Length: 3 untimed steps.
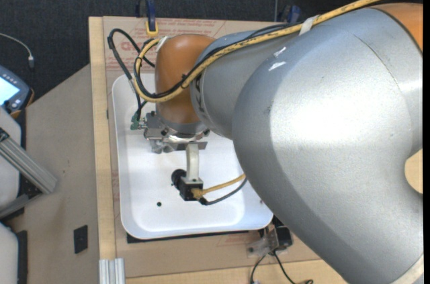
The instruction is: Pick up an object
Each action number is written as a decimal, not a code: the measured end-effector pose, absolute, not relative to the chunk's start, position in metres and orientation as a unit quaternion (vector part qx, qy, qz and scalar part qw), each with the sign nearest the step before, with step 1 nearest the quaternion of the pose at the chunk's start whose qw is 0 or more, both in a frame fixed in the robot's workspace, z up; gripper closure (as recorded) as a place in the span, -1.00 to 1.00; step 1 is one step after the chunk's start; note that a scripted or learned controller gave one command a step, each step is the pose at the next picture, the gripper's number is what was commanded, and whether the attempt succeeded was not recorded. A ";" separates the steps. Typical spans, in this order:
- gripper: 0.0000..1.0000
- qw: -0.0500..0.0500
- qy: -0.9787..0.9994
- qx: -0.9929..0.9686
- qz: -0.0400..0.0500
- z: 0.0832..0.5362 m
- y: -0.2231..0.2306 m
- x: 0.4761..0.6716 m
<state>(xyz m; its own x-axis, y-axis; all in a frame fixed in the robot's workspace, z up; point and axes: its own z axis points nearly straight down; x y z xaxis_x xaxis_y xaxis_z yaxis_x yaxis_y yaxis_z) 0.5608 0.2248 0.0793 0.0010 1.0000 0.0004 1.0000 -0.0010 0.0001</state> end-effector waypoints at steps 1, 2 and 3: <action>1.00 0.000 -0.706 -0.708 -0.001 0.096 0.225 0.562; 1.00 0.000 -0.706 -0.709 -0.001 0.105 0.226 0.562; 1.00 0.000 -0.705 -0.709 -0.002 0.115 0.226 0.562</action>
